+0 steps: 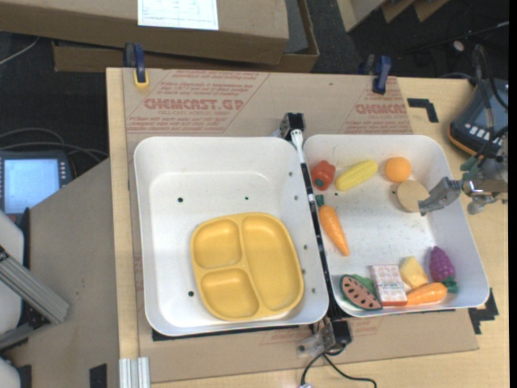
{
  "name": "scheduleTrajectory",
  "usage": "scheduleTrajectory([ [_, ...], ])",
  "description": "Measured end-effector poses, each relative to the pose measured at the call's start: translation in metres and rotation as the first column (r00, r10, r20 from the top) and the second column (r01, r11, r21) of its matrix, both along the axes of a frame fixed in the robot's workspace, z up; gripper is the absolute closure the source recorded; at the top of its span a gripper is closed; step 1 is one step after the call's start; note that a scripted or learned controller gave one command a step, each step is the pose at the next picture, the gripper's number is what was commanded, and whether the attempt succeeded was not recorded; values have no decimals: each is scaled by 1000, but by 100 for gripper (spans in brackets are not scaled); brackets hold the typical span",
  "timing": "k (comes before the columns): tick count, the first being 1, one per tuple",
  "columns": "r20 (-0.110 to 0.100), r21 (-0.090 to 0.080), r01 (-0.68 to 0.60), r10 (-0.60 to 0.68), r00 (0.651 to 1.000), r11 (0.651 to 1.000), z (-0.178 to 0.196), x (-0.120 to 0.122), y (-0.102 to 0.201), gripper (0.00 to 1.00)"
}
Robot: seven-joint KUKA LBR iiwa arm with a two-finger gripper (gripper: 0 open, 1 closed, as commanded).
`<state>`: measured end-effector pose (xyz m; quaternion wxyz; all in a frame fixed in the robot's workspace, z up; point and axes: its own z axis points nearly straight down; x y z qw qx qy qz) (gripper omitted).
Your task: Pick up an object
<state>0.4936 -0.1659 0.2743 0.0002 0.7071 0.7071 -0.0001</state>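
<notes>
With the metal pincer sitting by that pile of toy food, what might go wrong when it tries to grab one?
The pincer sits at the right bin's edge beside a tan disc and an orange; round things may slip away. Near the front corner, the grapes, lower carrot and box crowd together, so it may nudge neighbours.

Grey metal gripper (pixel 449 192) with angular plates, perhaps bolted; details blurred

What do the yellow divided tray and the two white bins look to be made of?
Yellow tray: likely molded plastic, smooth with a soft sheen and rounded compartment edges. White bins: apparently thin formed plastic, matte to slightly glossy, with rounded corners and rolled rims.
</notes>
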Motion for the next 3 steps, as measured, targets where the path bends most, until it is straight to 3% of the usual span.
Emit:
scheduleTrajectory([
  [1, -10, 2, 4, -4, 1000, 1000, -122, 2, -46, 0],
  [2, 15, -6, -5, 5, 1000, 1000, -51, 107, -57, 0],
  [3, -8, 4, -3, 3, 1000, 1000, -198, 139, -38, 0],
])
